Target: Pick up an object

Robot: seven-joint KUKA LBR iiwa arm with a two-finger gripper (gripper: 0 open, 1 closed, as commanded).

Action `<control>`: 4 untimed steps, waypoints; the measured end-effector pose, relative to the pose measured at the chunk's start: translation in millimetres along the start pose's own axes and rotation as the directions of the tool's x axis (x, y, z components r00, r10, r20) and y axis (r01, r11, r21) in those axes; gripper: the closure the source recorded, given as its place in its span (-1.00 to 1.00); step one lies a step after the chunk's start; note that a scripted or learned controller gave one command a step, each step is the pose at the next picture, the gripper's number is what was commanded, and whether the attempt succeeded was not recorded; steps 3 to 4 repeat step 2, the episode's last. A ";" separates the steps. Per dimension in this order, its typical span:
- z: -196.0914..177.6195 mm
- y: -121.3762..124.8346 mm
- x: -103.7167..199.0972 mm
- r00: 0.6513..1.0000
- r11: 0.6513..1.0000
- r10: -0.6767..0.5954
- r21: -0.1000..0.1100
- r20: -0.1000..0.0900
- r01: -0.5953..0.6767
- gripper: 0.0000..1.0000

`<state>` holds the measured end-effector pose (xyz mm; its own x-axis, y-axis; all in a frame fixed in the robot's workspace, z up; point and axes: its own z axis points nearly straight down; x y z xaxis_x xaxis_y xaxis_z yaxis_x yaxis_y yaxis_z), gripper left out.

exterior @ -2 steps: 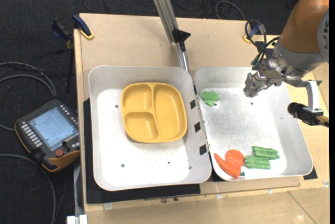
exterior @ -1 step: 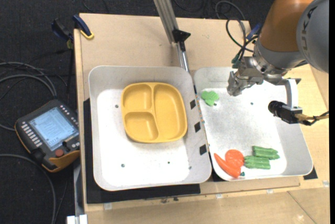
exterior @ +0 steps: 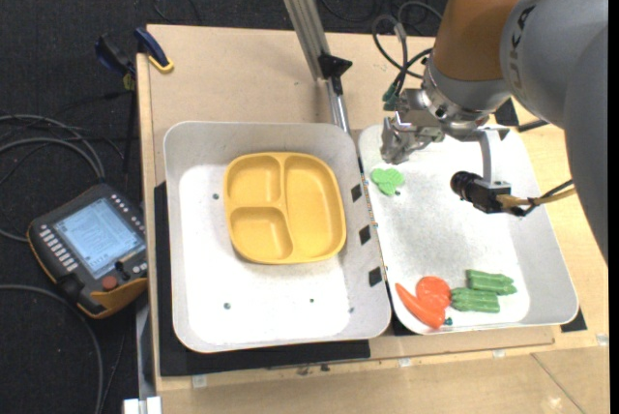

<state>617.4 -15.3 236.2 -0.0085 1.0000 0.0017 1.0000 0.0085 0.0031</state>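
The grey arm (exterior: 542, 35) reaches in from the right, its orange band above the wrist, and its end effector (exterior: 395, 149) hangs low over the far left corner of the right bin (exterior: 542, 238). Whether the end effector is open or closed cannot be told from this angle, and nothing shows gripped in it. Just beside it, toward the near side, a small light-green toy (exterior: 388, 181) lies on the bin floor. Near the bin's front edge lie a red-orange toy vegetable (exterior: 427, 300) and, close beside it, two green pods (exterior: 483, 291). In the left bin (exterior: 193, 306) a yellow divided plate (exterior: 285, 208) sits flat. Both bins rest on the bench (exterior: 222, 73).
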 end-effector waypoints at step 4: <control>-13.8 31.1 114.2 1.000 1.000 0.000 0.000 -0.001 0.000 1.00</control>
